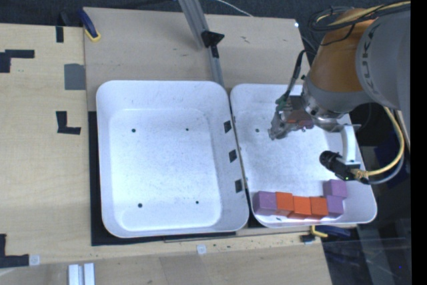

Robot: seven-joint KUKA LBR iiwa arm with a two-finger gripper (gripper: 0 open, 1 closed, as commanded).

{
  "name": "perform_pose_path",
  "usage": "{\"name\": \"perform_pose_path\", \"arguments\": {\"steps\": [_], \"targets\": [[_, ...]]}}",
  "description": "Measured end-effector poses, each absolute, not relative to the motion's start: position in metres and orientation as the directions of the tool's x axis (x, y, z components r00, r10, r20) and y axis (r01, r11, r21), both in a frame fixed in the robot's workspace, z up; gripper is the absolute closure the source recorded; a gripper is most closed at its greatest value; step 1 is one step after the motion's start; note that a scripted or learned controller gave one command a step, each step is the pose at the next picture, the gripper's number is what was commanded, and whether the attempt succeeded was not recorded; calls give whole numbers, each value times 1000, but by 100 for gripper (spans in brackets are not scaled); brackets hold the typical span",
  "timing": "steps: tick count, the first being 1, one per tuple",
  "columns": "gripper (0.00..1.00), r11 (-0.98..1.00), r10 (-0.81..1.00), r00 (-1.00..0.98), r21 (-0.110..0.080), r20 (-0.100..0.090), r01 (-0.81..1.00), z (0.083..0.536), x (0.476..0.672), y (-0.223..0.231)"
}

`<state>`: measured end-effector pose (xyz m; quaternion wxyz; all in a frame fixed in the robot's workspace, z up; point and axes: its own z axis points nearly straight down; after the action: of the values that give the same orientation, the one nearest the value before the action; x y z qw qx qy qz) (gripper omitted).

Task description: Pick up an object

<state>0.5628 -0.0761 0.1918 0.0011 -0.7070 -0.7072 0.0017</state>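
Purple and orange blocks (301,203) sit in a row at the lower right of the frame, against the bin (257,143) wall. The gripper (283,127) hangs above, well apart from them. They are packed tight, so it may slip off.

The arm (373,57) reaches in from the right, its grey upper body bulking at the frame's upper right corner. The orange band (337,67) sits just above the wrist, and the wrist bends down and to the left from it. The gripper (283,125) hangs at the arm's left end, pointing downward. Yellow and black cables loop along the arm's right side.
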Motion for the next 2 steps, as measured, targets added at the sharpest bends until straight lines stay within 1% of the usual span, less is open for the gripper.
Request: {"name": "perform_pose_path", "arguments": {"steps": [1,2], "targets": [[100,4,1000,-4,3,-1,1000,193,643,-89],[0,2,1000,-2,-1,-2,1000,193,641,-89]]}}
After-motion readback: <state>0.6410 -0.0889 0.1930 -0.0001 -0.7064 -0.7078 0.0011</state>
